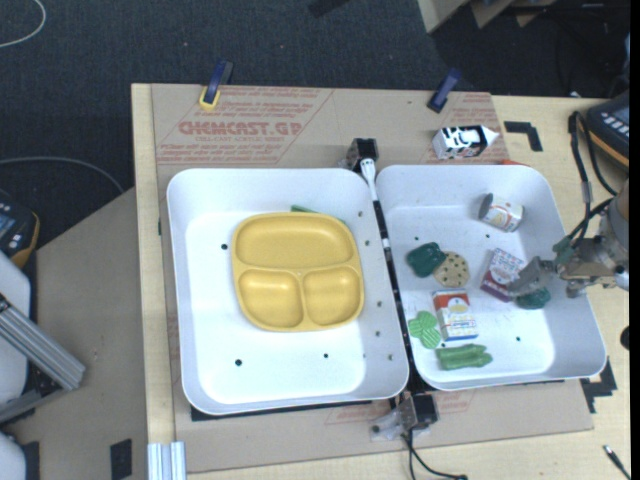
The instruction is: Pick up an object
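The right bin [530, 353] holds several small items: a grey-and-white cup lying on its side [501, 211], a dark green toy [427, 258], a spotted cookie [452, 268], a purple-and-white packet [500, 268], a red-and-white box [456, 316], a light green leaf shape [424, 328] and a green pickle [462, 358]. My gripper [533, 280] reaches in low from the right, at the packet's right edge. A small dark green object [536, 299] lies directly under it. Whether it touches either one is unclear.
The left bin [200, 268] carries a yellow divided plate [297, 270], with a green scrap peeking out behind it [303, 209]. A black-and-white item [465, 140] sits on the bench behind the right bin. Cables hang at the right edge [580, 168].
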Controlling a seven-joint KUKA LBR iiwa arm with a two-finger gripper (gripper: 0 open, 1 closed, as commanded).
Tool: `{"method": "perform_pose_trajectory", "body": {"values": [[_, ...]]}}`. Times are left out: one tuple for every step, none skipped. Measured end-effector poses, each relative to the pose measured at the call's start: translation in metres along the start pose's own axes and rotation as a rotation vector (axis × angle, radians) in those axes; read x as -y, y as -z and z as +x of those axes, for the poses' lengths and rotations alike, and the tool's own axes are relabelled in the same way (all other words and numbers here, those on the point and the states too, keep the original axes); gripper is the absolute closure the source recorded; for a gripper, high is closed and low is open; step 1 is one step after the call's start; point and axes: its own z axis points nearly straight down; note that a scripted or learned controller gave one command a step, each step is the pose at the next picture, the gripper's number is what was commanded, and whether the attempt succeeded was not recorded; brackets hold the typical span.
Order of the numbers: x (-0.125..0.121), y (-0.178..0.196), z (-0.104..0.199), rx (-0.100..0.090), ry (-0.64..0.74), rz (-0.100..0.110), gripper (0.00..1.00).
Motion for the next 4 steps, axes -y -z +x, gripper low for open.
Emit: {"method": "perform_pose_trajectory", "body": {"values": [[-0.003,0.007,0.000,0.004,0.004,-0.014,0.00],[0.000,-0.056,0.000,0.000,0.004,-0.008,0.00],[0.000,-0.110,0.001,0.000,0.004,-0.007,0.00],[-0.001,-0.096,0.000,0.004,0.003,-0.015,1.00]]}}
